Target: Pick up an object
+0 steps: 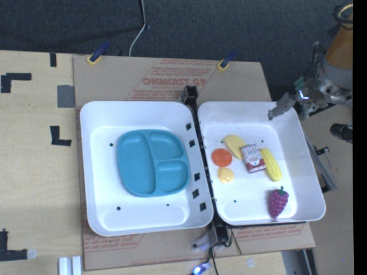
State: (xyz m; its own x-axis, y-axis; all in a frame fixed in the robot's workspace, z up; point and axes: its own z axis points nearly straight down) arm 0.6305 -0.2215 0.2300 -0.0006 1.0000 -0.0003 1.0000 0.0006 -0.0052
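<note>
The things to choose from lie in the right-hand bin, clustered a little right of the frame's centre. A small red carton sits in the middle of the group, with a yellow corn cob touching its right side and a pale yellow banana just to its upper left. An orange round fruit lies left of the carton, a small yellow piece just below that, and a purple bunch of grapes sits apart, toward the bin's lower right corner. All of them rest on the bin floor.

The gripper hangs at the upper right of the frame, over the bin's upper right corner and well apart from the cluster. Its grey fingers hold nothing; whether they are spread or closed I cannot tell at this angle.

So the pick has not yet been made: approach, descent, grasp and lift all remain, as I judge it.

The left-hand bin holds a blue divided plate. The carton's label is too small to read. Red print on the cardboard sheet beneath the bins, above them in the frame, is partly legible and seems to begin "CHEMCAST".
</note>
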